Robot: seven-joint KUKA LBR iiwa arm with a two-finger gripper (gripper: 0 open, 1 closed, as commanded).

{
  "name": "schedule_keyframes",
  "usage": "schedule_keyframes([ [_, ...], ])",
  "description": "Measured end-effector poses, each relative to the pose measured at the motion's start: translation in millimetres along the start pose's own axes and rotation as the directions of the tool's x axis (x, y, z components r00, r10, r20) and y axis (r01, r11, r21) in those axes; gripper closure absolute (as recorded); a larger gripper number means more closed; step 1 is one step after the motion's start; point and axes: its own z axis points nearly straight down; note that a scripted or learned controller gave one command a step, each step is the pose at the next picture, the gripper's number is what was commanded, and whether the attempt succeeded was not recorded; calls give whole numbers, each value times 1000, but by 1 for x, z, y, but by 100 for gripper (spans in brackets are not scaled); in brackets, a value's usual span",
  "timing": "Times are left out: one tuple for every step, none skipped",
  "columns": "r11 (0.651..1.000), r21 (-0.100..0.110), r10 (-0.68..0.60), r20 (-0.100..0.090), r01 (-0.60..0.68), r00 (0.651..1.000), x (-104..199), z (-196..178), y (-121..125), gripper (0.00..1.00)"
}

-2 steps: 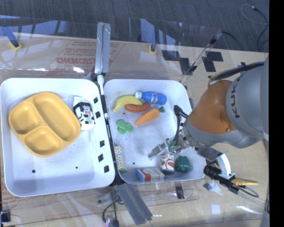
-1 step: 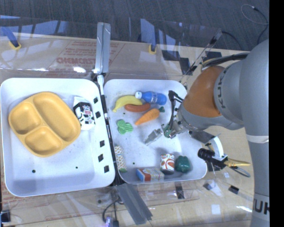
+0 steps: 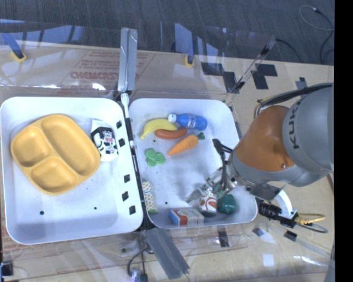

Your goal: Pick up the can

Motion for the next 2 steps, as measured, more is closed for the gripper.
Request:
schedule_keyframes([
  [996,1,-95,-2,95,995,17,0,17,0],
  [992,1,-127,-2,127,992,24,0,15,0],
])
